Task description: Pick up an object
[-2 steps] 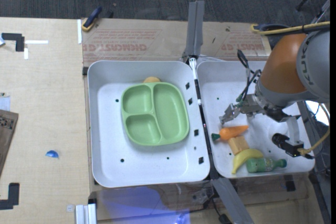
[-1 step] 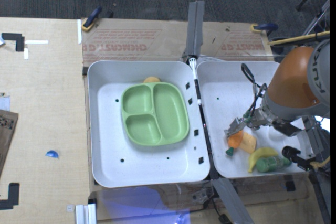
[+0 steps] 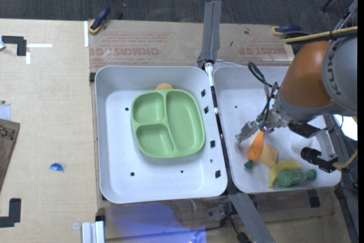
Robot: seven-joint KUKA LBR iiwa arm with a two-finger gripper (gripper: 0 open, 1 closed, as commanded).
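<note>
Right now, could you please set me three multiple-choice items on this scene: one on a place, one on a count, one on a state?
1. Where does the green plate lie?
A. left bin
B. right bin
C. on the cardboard

2. How many compartments has the plate?
A. two
B. three
C. five

3. Where is the gripper?
A. over the left bin
B. low in the right bin, by the carrot
C. raised outside both bins

Answers: 1 A, it lies inside the left bin. 2 B, two ridges divide it into three. 3 B, it sits just above the carrot in the right bin.

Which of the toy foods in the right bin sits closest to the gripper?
The orange toy carrot, just below the gripper. The yellow toy banana and the green toy vegetable lie lower, toward the bin's near corner.
</note>
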